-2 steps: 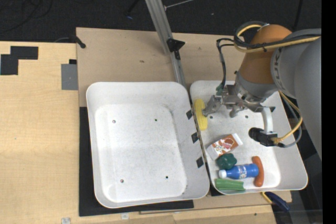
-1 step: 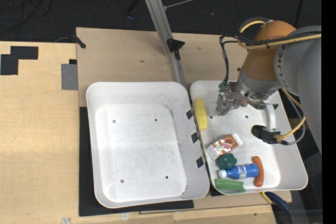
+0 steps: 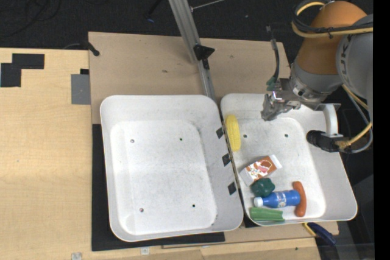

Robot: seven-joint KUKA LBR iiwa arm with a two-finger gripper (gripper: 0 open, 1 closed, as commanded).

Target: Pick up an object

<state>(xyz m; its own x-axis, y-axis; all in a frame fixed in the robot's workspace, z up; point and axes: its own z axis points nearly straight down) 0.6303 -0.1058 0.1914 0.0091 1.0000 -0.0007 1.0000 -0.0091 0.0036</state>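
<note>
— Yellow, long and ribbed: is that the corn cob [image 3: 233,133]?

— Yes, it lies along the left wall of the right bin [image 3: 317,158], just beside the divider between the two bins. Lower down sits a cluster: a red-and-white packet [image 3: 262,167], a dark green lump [image 3: 264,186], a blue-and-white bottle [image 3: 280,198] on its side, an orange-red sausage [image 3: 298,198] and a green pod [image 3: 266,215] at the front rim.

— And the gripper [image 3: 272,108]?

— It hangs over the bin's far end, apart from every item. Whether its jaws are spread or closed, I cannot tell.

— The surroundings?

— The left bin [image 3: 161,164] is white with small dark dots. Both bins rest on a tan board [image 3: 140,64], with a pale wood bench [image 3: 42,149] to the left, a slanted metal rail [image 3: 186,24] behind, and a dark floor with cables.
</note>
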